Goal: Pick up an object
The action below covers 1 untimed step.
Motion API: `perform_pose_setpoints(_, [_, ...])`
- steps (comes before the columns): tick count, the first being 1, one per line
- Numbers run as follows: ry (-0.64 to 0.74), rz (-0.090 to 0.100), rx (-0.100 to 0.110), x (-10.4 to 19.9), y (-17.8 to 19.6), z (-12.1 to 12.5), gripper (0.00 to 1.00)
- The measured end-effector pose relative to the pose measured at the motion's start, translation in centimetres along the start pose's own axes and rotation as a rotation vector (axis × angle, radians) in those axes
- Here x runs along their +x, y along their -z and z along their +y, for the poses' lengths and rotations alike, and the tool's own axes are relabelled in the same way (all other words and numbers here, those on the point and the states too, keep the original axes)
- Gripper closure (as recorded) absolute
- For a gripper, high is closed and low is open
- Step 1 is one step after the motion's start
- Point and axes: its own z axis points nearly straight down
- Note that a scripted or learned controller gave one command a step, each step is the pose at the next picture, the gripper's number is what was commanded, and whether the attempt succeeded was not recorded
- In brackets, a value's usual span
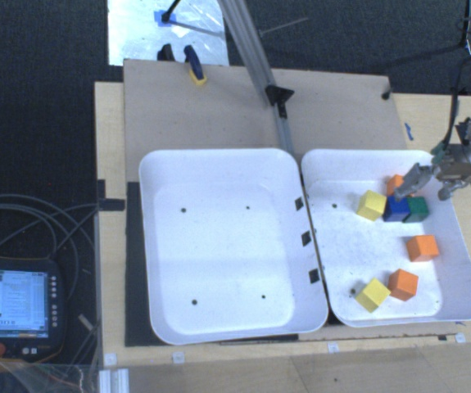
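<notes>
Several small blocks lie in the right bin (456, 301). A yellow block (372, 205), an orange block (394, 184), a blue block (396, 210) and a green block (417, 209) are clustered near its far right side. Closer to the front sit another orange block (422, 247), a third orange block (403, 284) and a second yellow block (373, 294). My gripper (432, 185) reaches in from the right edge and hovers just above and right of the cluster. It is open, its left finger (415, 178) over the orange and blue blocks, with nothing between the fingers.
The left bin (157, 219) stands beside the right one, with black clips along the shared rim. A grey pole (251, 43) slants over the bench's back. A teach pendant (18, 305) and cables lie at the lower left.
</notes>
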Motion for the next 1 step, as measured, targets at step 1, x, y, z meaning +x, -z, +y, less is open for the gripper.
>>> perform_pose_setpoints(1, [-0.001,0.0,-0.001,0.01,0.01,0.01,0.0])
